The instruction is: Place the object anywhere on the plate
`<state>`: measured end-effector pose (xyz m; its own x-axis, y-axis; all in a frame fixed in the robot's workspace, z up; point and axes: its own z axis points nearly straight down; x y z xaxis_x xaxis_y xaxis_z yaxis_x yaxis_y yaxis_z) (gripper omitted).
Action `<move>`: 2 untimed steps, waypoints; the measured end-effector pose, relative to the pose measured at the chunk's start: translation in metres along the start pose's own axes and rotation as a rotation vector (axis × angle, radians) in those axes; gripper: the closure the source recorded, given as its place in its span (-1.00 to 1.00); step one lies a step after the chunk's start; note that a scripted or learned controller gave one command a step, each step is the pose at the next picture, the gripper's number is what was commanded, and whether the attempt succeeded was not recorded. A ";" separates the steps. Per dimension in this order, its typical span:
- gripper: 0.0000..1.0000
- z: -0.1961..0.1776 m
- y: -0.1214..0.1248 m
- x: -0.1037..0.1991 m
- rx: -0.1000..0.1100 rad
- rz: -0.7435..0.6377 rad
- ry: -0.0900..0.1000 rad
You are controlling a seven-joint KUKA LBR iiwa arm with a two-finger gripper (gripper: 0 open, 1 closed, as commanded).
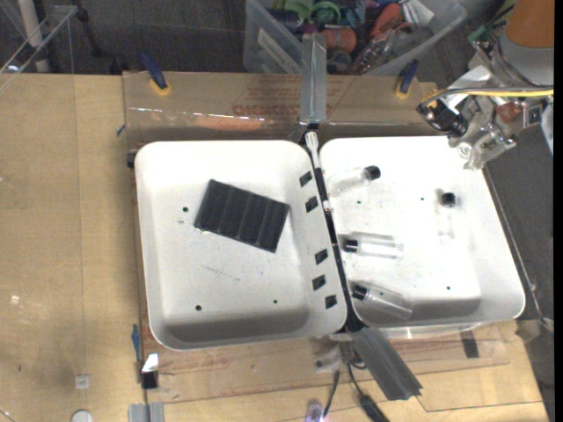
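Currently, nothing is being carried toward the plate, as far as the camera view is showing. The dark ribbed plate point(242, 215) is lying flat in the left bin point(167, 310), a little tilted, and nothing is resting on it. The objects are lying in the right bin point(497, 301): four small clear vials with black caps. One vial point(359, 177) is lying near the upper left part of this bin, a second vial point(447, 213) is lying toward the right side, a third vial point(373, 247) is lying just beside the divider point(318, 227) between the bins, and a fourth vial point(380, 298) is lying near the lower left corner. All four are well apart from the plate.

The gripper point(469, 131) is being held above the upper right corner of the right bin, at the end of the grey arm point(532, 25) with its orange band. How far the pincer is opened cannot be told, because the metal parts are being seen as a small bright cluster only. No vial is being seen at the gripper.

It is being judged that the task is at its beginning. No vial is picked up yet. What is left is the whole work: one vial must be grasped, lifted over the divider, and put down anywhere on the plate. The second vial is probably the nearest one to the gripper, but which one is being aimed at cannot be said.
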<state>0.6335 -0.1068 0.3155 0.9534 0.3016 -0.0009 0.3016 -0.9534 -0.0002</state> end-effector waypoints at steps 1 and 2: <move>1.00 0.078 0.002 0.005 0.003 0.103 -0.003; 1.00 0.039 -0.011 0.024 0.001 0.104 0.002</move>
<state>0.6534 -0.0890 0.2763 0.9796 0.2007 0.0009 0.2007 -0.9796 -0.0007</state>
